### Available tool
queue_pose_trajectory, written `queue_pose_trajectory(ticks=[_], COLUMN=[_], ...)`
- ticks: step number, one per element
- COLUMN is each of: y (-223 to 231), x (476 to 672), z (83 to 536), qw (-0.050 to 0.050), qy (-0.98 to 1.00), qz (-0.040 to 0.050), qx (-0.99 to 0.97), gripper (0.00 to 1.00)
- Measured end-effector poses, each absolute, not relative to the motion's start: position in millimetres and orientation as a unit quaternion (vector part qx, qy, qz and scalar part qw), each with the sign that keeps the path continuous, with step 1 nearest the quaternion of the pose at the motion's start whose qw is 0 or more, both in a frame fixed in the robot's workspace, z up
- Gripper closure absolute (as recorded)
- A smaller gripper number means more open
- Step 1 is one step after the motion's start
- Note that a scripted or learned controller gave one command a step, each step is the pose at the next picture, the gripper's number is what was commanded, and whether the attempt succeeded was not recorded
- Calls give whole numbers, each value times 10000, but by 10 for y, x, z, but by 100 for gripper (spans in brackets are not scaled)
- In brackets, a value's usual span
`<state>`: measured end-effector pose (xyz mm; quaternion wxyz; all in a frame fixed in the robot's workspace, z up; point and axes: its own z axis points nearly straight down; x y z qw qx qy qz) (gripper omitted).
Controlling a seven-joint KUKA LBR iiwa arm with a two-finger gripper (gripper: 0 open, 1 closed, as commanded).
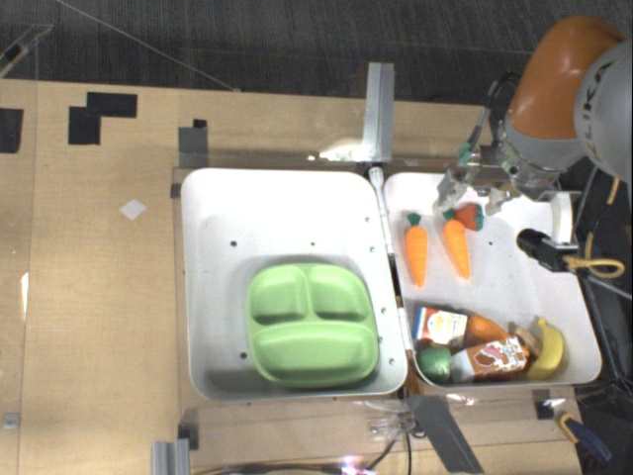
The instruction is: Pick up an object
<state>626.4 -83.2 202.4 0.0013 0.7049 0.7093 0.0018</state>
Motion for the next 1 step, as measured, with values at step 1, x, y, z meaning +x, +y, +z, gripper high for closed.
queue_pose_trajectory(ticks=[1], y=[-1060], x=[6309], z=[1026], qw=[14], qy=[7347], qz=[14], qx=[6783], gripper=[0])
